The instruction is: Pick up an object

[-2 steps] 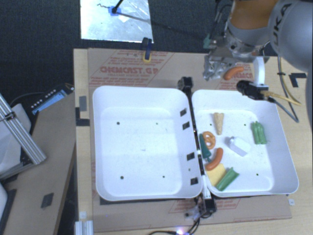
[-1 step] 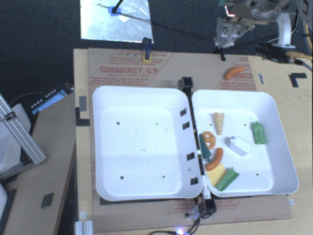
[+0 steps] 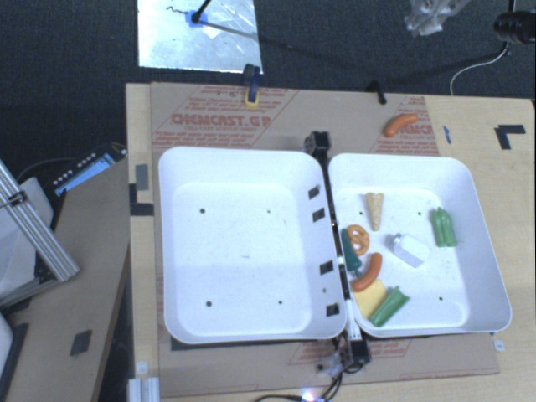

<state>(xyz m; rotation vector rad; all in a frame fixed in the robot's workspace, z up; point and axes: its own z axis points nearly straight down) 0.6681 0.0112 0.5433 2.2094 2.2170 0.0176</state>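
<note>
The right bin (image 3: pixel 477 224) holds several small items: a tan cone (image 3: pixel 373 209), a pretzel (image 3: pixel 358 239), a white block (image 3: pixel 408 249), a green vegetable (image 3: pixel 443 227), an orange sausage (image 3: pixel 368 272), a yellow piece (image 3: pixel 369 298) and a green piece (image 3: pixel 389 306). My gripper (image 3: pixel 435 8) hangs blurred at the top right, high up and well behind the right bin, off the bench. It is far from every item.
The left bin (image 3: pixel 243 241) sits beside the right one, joined by a black divider (image 3: pixel 328 224). Another orange sausage (image 3: pixel 400 125) lies on the bench behind the right bin. A yellow clamp (image 3: pixel 251 90) and a silver sheet (image 3: pixel 199 23) are at the back left.
</note>
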